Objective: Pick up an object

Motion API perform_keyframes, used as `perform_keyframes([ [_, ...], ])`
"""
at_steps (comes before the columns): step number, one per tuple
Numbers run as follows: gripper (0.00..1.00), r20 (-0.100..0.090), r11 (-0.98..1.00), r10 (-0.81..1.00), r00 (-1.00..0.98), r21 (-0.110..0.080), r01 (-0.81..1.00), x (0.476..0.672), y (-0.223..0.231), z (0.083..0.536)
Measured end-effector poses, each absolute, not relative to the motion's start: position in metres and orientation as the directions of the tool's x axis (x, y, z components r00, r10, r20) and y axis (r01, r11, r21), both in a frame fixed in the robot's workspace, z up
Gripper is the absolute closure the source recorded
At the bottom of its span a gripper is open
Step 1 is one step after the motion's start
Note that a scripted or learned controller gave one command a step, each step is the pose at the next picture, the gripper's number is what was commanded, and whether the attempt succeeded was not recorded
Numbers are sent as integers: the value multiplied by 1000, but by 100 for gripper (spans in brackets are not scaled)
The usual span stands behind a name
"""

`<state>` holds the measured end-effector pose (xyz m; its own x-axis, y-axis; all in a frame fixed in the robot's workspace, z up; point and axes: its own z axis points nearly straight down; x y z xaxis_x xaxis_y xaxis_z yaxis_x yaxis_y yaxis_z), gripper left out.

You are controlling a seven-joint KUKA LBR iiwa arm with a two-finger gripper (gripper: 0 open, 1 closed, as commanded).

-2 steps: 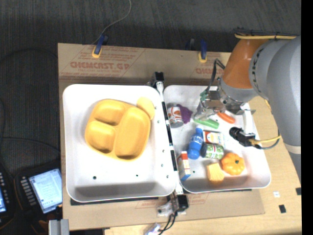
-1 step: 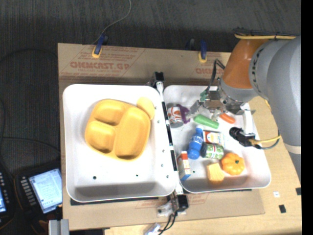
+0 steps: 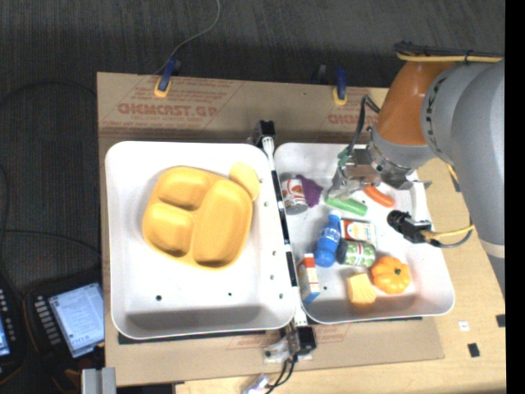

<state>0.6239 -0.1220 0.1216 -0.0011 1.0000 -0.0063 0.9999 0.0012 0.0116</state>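
Observation:
My gripper (image 3: 353,179) hangs low over the back of the right bin (image 3: 439,290), just above a green object (image 3: 348,205) and beside an orange carrot-like piece (image 3: 379,195). The wrist hides what lies directly under it. Other objects in this bin are a blue bottle (image 3: 328,240), a green-labelled can (image 3: 358,254), an orange pumpkin (image 3: 390,276), a yellow wedge (image 3: 361,289), a small red and white can (image 3: 293,195), a purple piece (image 3: 312,191) and a red and white box (image 3: 308,276).
The left bin (image 3: 127,302) holds a large yellow compartment tray (image 3: 197,216) with a pale yellow round piece (image 3: 244,177) at its back right corner. A black divider rail (image 3: 281,220) runs between the bins. The arm's grey and orange body (image 3: 443,97) covers the right bin's back right corner.

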Motion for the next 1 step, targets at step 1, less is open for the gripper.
perform_keyframes([
  [1, 0, -6, 1, 1000, -1, 11, 1000, 624, -122, 121],
])
